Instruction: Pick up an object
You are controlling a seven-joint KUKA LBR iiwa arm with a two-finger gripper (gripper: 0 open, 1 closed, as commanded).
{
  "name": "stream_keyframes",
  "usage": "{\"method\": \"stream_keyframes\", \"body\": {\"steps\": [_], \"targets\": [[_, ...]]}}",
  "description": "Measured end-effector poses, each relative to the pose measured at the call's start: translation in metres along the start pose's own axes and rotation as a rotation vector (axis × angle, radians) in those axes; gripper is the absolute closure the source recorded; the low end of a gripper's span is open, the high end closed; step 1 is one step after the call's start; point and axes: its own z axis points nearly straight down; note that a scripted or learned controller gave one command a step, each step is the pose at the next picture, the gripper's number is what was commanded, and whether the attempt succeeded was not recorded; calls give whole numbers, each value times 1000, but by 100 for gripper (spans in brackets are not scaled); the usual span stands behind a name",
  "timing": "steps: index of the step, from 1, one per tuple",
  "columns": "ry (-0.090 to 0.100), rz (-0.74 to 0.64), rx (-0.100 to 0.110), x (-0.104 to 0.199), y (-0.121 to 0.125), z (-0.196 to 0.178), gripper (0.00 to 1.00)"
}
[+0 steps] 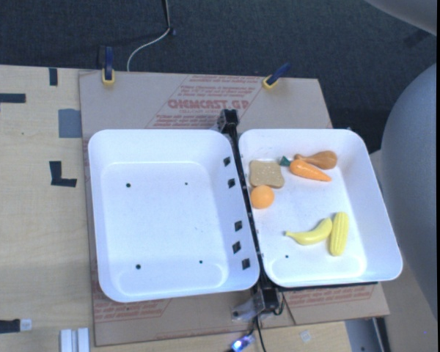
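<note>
The right bin (367,196) holds several toy foods. A slice of brown bread (266,173) lies near its left wall, with an orange ball (262,196) just below it. An orange carrot (309,169) and a brown pear-shaped piece (320,158) lie at the back. A yellow banana (311,233) and a yellow corn cob (339,233) rest toward the front. Part of the grey arm (418,123) fills the right edge and top right corner, above the bench.
The left bin (161,211) sits beside the right one, joined by a row of black clips (238,226). Both rest on a cardboard sheet (205,105) clamped at the back. A cable (150,42) runs off behind.
</note>
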Motion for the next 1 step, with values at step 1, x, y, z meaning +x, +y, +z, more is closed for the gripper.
{"method": "stream_keyframes", "body": {"steps": [1], "targets": [[4, 0, -15, 2, 1, -10, 100]]}}
